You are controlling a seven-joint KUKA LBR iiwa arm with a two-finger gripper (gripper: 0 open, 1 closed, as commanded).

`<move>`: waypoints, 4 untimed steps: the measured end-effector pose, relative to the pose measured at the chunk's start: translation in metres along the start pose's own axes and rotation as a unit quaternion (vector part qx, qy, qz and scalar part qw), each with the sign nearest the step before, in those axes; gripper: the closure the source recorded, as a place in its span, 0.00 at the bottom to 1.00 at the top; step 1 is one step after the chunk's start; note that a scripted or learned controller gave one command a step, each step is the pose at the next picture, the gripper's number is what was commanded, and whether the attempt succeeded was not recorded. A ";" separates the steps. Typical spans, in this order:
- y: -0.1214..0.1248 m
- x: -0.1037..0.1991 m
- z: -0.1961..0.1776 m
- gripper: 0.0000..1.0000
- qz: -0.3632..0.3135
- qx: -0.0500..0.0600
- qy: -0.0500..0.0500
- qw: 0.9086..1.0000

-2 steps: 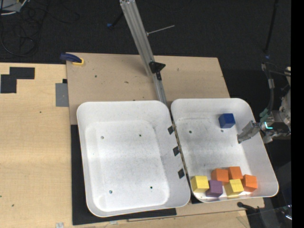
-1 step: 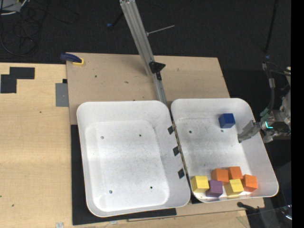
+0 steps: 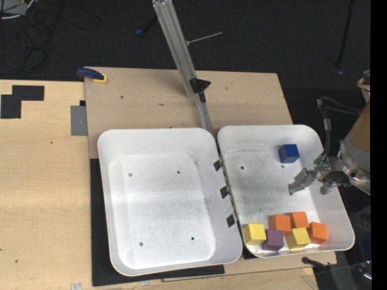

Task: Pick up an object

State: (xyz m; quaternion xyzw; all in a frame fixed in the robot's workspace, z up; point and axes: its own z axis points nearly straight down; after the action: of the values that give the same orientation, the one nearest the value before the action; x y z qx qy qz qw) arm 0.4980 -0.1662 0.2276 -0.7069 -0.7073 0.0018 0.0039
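Note:
My gripper point(image 3: 313, 184) hangs over the right side of the right bin point(image 3: 254, 141), its two grey fingers spread apart with nothing between them. A blue cube point(image 3: 288, 153) lies up and to the left of it, toward the bin's far end. At the near end of the same bin, below the gripper, sits a cluster of blocks: two yellow ones point(image 3: 254, 232), a purple one point(image 3: 274, 239), and three orange ones point(image 3: 280, 223).
The left bin point(image 3: 121, 147) lies beside the right one, with black clips point(image 3: 224, 191) along the shared edge. A slanted aluminium rail point(image 3: 176, 44) rises behind the bins. A blue and yellow clamp point(image 3: 92, 74) sits at the bench's far left corner.

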 end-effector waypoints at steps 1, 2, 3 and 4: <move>0.007 0.001 0.047 0.00 0.001 0.000 0.000 1.000; -0.002 -0.005 0.104 0.00 0.001 0.001 0.000 1.000; -0.001 -0.007 0.091 1.00 0.005 -0.002 -0.001 1.000; -0.010 -0.007 0.043 1.00 0.004 -0.005 -0.002 1.000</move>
State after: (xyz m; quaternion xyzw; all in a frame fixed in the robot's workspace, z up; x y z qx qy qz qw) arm 0.4879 -0.1733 0.1847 -0.7100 -0.7042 -0.0004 -0.0005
